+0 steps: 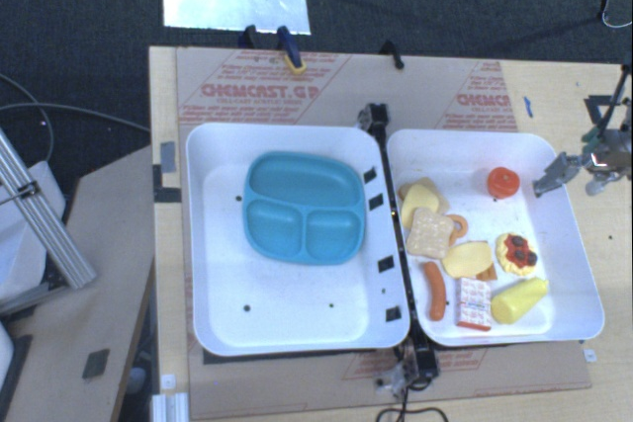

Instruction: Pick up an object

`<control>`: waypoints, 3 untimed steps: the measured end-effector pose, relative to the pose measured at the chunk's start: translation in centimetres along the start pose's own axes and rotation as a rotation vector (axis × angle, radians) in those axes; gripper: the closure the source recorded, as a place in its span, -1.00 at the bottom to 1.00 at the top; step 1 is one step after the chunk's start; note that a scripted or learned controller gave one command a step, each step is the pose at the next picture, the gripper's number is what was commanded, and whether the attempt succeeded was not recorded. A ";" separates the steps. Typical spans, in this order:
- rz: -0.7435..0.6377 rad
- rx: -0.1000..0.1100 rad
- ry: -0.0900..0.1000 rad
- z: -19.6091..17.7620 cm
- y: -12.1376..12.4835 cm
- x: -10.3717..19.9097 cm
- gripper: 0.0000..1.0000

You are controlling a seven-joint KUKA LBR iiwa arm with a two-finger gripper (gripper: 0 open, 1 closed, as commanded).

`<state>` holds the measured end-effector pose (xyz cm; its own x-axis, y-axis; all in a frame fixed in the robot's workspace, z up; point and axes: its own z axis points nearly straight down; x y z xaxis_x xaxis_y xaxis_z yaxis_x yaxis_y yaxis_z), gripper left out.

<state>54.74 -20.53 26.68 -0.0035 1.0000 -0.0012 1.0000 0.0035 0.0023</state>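
While the claw [559,175] hung at the right bin's [569,242] right rim, nothing sat between its fingers, and whether they were apart or together could not be told.

Nearest the claw, just to its left, sat a red tomato [502,181]; below and left of it lay a small pizza [517,253] and a yellow piece [518,298]. Farther left were a bread slice [430,232], a hot dog [435,290] and a red-and-white packet [474,302]. Well to the claw's left, the left bin [223,311] held a blue divided plate [303,208]. Both bins rested on the counter [326,86].
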 end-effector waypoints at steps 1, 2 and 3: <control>-0.003 0.009 0.004 15.7 3.4 0.1 -1.00; -0.003 -0.002 0.000 18.3 8.3 -0.1 -1.00; -0.003 -0.003 0.000 18.1 9.0 -0.1 -1.00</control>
<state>63.83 -20.63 8.58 -0.0063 1.0000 -0.0010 1.0000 0.0063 0.0048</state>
